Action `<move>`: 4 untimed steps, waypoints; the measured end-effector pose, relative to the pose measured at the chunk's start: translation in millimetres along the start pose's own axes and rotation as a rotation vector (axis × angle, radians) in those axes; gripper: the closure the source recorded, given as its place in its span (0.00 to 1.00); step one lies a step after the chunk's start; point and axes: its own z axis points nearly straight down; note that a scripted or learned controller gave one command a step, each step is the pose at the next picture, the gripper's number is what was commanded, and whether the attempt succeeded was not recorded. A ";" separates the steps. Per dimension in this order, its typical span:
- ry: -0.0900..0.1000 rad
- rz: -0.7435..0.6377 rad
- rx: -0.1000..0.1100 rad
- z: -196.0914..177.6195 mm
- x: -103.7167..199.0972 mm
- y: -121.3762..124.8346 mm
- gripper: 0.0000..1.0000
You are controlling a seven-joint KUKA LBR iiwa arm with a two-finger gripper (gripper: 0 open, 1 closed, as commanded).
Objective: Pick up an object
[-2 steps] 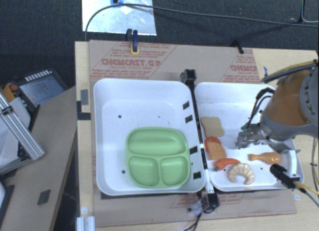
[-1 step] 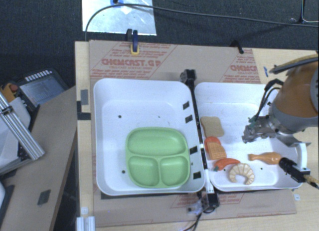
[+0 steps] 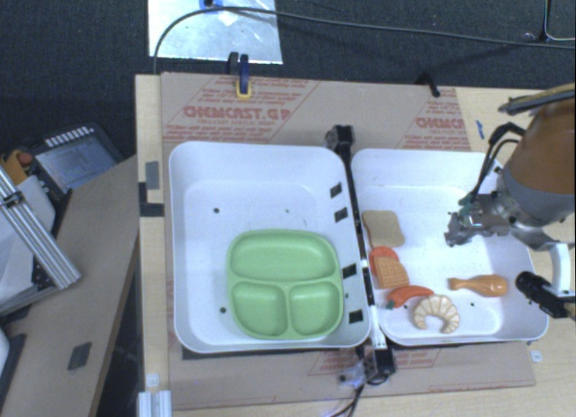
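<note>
The right bin (image 3: 423, 167) holds several toy foods: a tan bread slice (image 3: 382, 227), an orange waffle-like piece (image 3: 390, 269), a red pepper (image 3: 409, 294), a cream croissant (image 3: 437, 312) and an orange drumstick (image 3: 481, 285). My gripper (image 3: 461, 229) hangs low over the bin's right half, above and a little left of the drumstick and right of the bread slice. Nothing shows between its tips. The arm's orange band (image 3: 543, 149) rises behind it at the right edge.
The left bin (image 3: 207, 190) carries a green divided plate (image 3: 283, 282) at its front. A black divider with clips (image 3: 351, 226) runs between the bins. Cardboard (image 3: 297, 109) lies under both, and a grey device (image 3: 72, 158) sits on the side table at left.
</note>
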 end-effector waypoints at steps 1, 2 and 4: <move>-0.001 0.000 0.000 -52.7 -0.4 2.2 1.00; 0.002 -0.004 0.003 -41.9 55.2 22.5 1.00; 0.003 -0.006 0.003 -34.5 166.4 46.6 1.00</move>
